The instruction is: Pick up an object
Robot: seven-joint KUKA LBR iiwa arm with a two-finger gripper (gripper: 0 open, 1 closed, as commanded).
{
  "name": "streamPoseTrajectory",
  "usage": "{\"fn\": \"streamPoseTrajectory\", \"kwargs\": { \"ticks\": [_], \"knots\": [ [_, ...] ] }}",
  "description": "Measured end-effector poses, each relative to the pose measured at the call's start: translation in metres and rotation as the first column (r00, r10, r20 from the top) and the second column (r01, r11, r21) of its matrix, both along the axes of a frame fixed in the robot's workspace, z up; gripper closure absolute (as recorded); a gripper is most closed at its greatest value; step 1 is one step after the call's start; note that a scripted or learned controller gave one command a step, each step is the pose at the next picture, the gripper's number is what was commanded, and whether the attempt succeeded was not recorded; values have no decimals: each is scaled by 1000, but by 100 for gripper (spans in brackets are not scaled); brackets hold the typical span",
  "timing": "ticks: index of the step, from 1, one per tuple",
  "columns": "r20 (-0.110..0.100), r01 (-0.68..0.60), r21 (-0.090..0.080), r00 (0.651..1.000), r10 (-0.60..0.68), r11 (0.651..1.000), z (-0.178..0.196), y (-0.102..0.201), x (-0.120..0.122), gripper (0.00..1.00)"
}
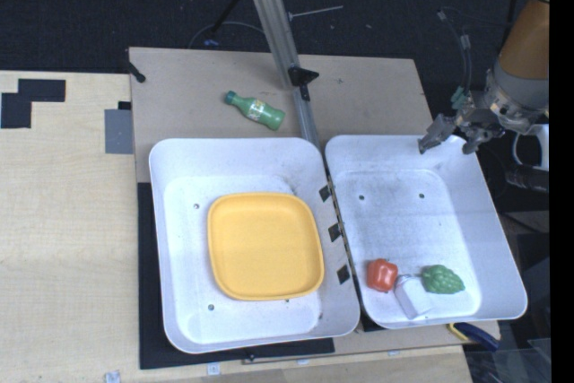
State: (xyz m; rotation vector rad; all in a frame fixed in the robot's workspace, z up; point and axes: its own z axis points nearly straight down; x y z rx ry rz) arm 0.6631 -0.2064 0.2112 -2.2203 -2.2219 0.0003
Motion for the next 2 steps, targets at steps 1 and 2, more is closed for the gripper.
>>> {"fn": "streamPoseTrajectory", "kwargs": {
  "ticks": [1,2],
  "knots": [
    [-4,-1,1,1000,1,1000,-60,3,-8,0],
    [-4,-1,1,1000,1,1000,-113,4,-9,0]
  ]
}}
